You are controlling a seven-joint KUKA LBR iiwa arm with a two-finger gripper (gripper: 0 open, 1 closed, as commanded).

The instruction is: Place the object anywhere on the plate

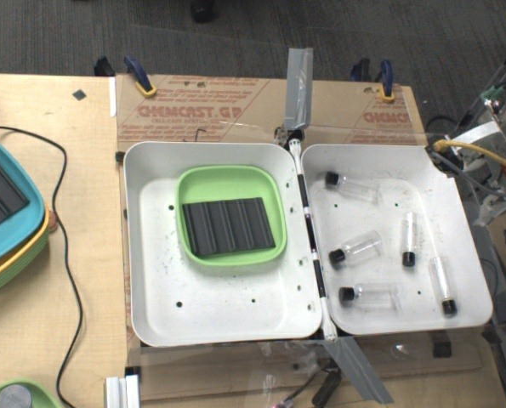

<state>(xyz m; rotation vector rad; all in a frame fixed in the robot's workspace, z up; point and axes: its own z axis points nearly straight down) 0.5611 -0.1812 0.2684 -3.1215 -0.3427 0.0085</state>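
A green square plate with a dark ribbed insert sits in the left white bin. Several clear vials with black caps lie flat in the right white bin: one near the top left, one at mid left, one at the lower left, one upright in the picture at mid right, and one at the lower right.
Brown cardboard with clamps lies behind the bins. A stack of teal and green plates stands at the far left on the wooden bench, with a black cable running past it. Cables and hardware crowd the right edge.
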